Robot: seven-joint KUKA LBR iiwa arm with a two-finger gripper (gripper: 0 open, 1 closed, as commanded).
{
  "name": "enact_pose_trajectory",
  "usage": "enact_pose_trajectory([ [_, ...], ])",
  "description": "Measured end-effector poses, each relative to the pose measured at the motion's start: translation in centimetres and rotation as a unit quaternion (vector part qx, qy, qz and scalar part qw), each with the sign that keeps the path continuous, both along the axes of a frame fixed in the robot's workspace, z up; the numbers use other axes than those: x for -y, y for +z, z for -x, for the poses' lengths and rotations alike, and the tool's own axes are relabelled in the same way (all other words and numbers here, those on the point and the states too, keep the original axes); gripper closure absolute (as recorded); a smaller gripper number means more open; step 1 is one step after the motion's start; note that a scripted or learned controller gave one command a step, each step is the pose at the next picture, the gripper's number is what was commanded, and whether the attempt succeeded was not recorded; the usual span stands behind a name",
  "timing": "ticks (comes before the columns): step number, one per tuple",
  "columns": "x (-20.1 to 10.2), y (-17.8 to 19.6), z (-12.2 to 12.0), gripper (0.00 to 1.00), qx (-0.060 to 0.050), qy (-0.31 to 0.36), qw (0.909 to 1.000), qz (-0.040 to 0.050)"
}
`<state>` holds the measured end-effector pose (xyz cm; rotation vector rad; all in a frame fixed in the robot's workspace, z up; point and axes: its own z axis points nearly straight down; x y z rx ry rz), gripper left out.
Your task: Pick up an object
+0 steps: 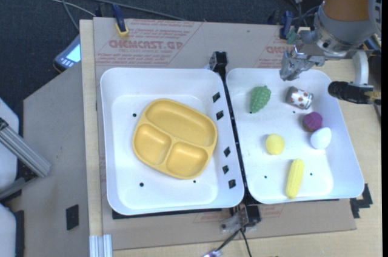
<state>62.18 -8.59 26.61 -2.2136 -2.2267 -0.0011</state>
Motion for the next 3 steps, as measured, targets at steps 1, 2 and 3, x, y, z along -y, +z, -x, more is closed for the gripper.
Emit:
enact_pose_trajectory([
  [1,-5.4,0.0,0.1,1.0,0.0,0.0,1.0,-0.0006],
  [2,-10.6,-0.3,0.4,1.0,-0.001,0.0,1.0,-0.0003],
  [3,-15.4,-0.9,1.3,1.0,-0.001,0.0,1.0,-0.0002],
])
